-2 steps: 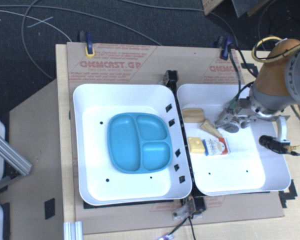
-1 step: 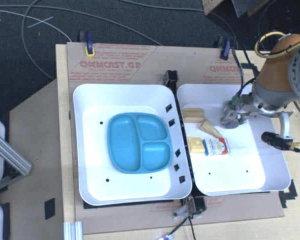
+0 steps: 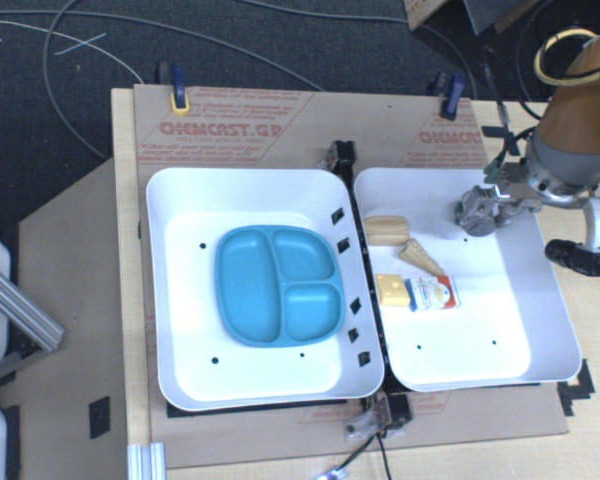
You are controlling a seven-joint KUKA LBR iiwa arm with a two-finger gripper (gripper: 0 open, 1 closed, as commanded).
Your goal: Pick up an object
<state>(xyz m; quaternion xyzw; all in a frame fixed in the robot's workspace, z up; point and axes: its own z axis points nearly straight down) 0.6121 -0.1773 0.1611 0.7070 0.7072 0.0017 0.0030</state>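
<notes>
Nearest the camera in the right bin [image 3: 540, 358], a flat yellow packet with a red and blue label [image 3: 417, 292] is lying just beside a tan wedge [image 3: 421, 259], with a pale wooden cylinder [image 3: 386, 230] sitting behind them by the divider, and the blue divided plate [image 3: 279, 284] is filling the left bin [image 3: 170, 268]. They're all looking light and stiff; I'm guessing the cylinder rolls, so pinching across the packet's narrow width seems safest. Farther back, the gripper [image 3: 477, 211] is hanging over that bin's far corner, well apart from everything, and I can't tell how it's set.

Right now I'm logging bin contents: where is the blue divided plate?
The blue divided plate lies in the middle of the left bin, across the divider from the small items in the right bin.
</notes>
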